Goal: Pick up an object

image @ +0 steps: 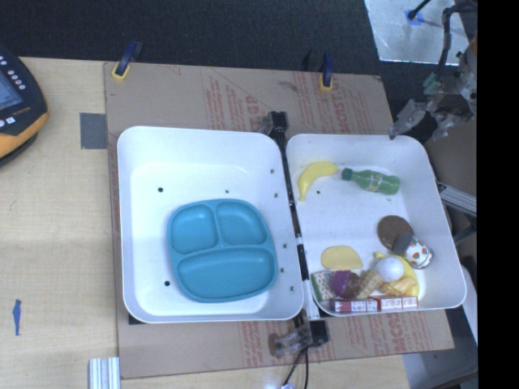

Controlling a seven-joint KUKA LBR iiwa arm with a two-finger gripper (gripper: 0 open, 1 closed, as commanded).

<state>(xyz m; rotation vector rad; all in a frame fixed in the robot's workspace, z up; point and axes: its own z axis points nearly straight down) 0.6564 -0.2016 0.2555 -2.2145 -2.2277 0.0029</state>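
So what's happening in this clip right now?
The arm's hand sits above the far right corner of the right bin, holding nothing. That bin holds a banana, a green bottle and a cluster of small toy foods near its front edge. The left bin holds a blue divided plate. No pick has been made yet.
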